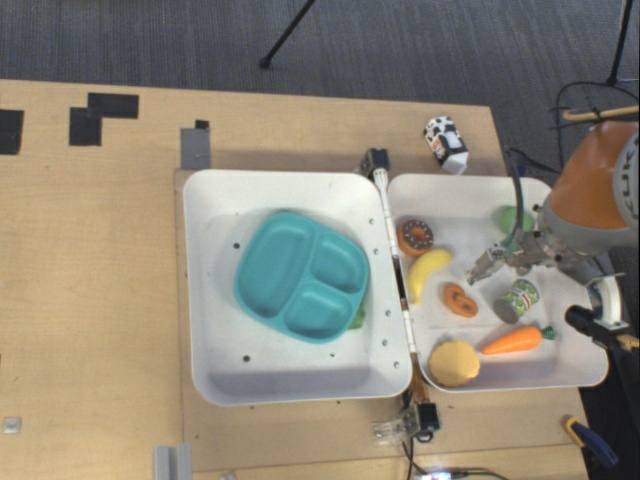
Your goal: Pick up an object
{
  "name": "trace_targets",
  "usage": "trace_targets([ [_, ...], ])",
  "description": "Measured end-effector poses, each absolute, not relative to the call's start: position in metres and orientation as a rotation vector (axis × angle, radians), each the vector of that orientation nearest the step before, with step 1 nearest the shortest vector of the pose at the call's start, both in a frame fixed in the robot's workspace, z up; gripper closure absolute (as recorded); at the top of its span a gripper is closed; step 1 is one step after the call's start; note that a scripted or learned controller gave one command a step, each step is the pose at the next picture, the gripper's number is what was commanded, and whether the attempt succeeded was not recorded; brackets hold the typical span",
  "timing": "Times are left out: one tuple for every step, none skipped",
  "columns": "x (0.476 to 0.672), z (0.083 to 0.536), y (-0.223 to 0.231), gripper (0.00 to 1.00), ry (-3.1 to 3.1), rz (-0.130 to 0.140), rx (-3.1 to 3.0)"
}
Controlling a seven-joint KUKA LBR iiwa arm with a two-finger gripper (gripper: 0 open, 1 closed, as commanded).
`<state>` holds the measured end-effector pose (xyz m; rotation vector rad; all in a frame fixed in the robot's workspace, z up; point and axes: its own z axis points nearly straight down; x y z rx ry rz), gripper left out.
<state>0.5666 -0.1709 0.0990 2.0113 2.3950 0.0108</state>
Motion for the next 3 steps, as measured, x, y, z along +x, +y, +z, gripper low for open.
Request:
trace_targets([
  [0.523,0.087,-0.207,0.0,2.553,0.003,1.816],
  [0.526,0.099,-0.207,1.0,2.549,0.007,1.812],
  [0.493,0.088,-0.173,1.0,2.143,0.011,2.273],
])
